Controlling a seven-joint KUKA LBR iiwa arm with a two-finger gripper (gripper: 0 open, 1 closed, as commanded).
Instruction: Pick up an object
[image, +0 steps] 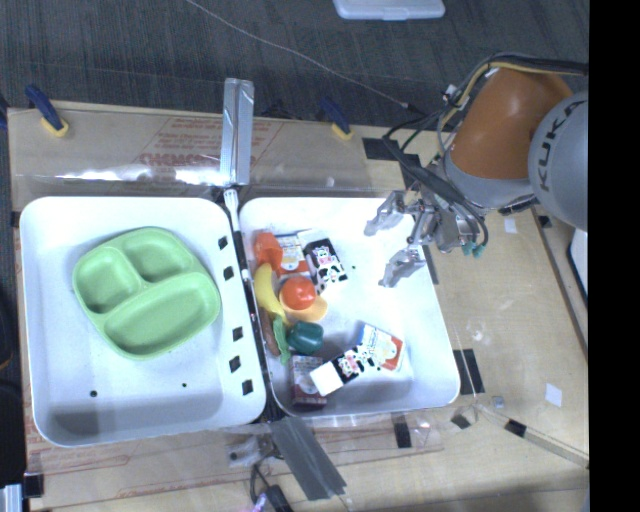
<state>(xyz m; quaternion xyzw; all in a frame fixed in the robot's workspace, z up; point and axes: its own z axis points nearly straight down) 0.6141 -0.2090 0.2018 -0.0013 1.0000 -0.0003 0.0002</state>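
The grey arm reaches in from the right of the frame, and its pincer hangs over the upper right part of the right bin, with its two fingers spread apart and nothing between them, so it is released and holds no object. The things it could take lie in that same bin, mostly crowded against the divider toward the middle of the frame: a yellow banana, an orange ball-like toy, a green block, a small cow-patterned carton near the top, and a second carton with an orange end lower down toward the bin's bottom right. All of them rest on the bin floor, apart from the fingers. The left bin carries a green divided plate. By my reading the task has hardly begun: no object is lifted or even touched, and what is left is choosing one, coming down over it, closing on it and raising it off the bin on the worktop. The lower carton looks the easiest, since it lies clear of the cluster
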